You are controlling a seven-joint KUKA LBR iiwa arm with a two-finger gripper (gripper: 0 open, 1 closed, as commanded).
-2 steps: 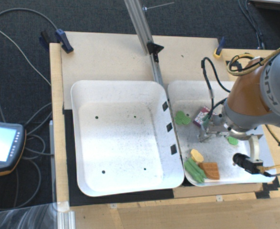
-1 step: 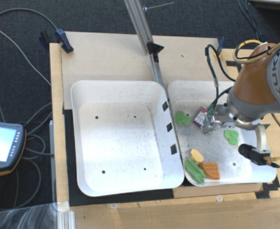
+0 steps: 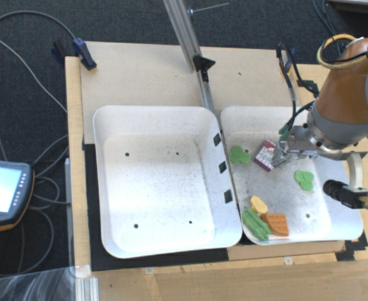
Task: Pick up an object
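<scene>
Objects for picking lay all in the right bin (image 3: 234, 121), the one nearer the arm's side of the desk (image 3: 140, 74); the left bin (image 3: 108, 130) carried nothing that we could make out. We counted a purple and white packet (image 3: 265, 156) near the middle of the right bin, a green piece (image 3: 239, 155) just beside it toward the divider between the bins, and another green piece (image 3: 304, 179) toward the bin's right wall. At the bin's front edge sat a small cluster: a yellow piece (image 3: 258, 204), a long green one (image 3: 255, 222) and an orange block (image 3: 277, 224), touching or nearly so.

We judged the loose scatter to be deliberate enough: things spread apart gave the program a fair chance of closing on one without crowding, whereas the front cluster looked harder to separate.

We saw the gripper (image 3: 288, 152) low over the right bin, just beside the packet on its right side, perhaps touching it. Whether the fingers were spread or closed we could not tell, since the wrist and its cabling hid them from above. We saw nothing plainly between them, so we did not count the packet as held. It appeared to rest on the bin floor, slightly tilted.
</scene>
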